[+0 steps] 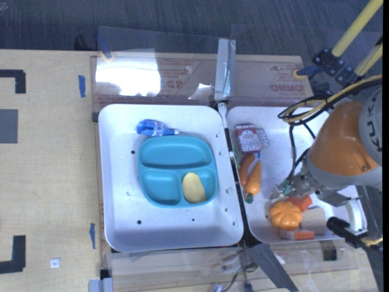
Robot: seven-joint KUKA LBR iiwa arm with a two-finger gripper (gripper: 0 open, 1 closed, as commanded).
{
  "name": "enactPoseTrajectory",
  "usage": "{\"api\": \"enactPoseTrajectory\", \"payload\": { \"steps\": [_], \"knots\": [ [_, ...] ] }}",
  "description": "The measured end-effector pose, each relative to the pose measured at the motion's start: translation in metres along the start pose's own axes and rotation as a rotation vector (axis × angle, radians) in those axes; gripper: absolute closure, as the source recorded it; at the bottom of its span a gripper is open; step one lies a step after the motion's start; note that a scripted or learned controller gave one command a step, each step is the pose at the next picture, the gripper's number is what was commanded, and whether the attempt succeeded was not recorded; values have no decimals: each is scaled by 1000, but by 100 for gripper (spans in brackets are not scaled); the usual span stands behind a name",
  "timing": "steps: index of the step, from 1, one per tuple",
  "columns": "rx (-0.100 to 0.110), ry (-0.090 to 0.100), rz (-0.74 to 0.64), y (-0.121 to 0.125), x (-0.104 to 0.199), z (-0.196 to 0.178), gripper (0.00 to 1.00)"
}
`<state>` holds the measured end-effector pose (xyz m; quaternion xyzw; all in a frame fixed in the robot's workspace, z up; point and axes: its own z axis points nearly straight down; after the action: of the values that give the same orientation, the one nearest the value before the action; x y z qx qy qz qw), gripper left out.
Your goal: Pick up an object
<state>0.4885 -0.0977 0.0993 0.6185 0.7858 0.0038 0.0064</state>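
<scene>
My gripper point(290, 191) hangs low over the right bin point(275, 117), under the orange band of the arm. Just below it lies a small orange pumpkin point(285, 214), with a red piece point(304, 202) beside the gripper's tip. I cannot tell whether the gripper touches either one. An orange carrot point(253, 179) lies to the gripper's left near the bin's left wall, with a second orange piece point(244, 166) next to it. A red and white packet point(250, 139) sits at the back of this bin. A beige roll point(311, 219) lies at the front right.
The left bin point(115, 163) holds a blue divided tray point(173, 163) with a yellow lump point(194, 187) in its front right compartment. A small blue object point(152, 128) lies behind the tray. Cables point(304, 111) hang over the right bin's back.
</scene>
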Motion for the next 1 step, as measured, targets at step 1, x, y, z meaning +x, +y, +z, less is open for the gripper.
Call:
{"api": "enactPoseTrajectory", "payload": {
  "steps": [1],
  "knots": [
    [10,4,210,74,40,-86,100]
  ]
}}
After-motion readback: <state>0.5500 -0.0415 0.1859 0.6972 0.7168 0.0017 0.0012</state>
